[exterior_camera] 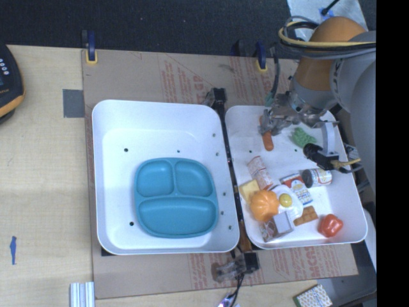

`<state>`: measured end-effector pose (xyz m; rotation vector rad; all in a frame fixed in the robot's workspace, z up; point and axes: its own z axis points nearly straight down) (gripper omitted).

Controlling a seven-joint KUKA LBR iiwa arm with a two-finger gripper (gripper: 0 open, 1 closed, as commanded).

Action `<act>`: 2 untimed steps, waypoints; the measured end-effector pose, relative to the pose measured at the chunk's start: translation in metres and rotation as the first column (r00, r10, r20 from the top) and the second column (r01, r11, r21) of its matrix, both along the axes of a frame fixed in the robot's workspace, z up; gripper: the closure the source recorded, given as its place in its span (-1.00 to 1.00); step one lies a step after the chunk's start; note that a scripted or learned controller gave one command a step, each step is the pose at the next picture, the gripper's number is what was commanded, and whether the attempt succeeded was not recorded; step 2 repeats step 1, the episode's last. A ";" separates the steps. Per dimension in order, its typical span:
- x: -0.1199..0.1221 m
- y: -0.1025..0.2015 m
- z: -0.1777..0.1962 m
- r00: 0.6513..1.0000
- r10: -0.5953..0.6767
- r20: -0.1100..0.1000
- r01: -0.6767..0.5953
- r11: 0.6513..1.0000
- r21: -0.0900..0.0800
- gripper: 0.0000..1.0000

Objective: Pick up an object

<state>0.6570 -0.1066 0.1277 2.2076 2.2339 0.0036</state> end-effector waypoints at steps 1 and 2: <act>-0.041 0.053 0.069 1.000 -0.003 -0.001 0.003 1.000 0.001 1.00; -0.041 0.053 0.069 1.000 -0.003 -0.001 0.003 1.000 0.001 1.00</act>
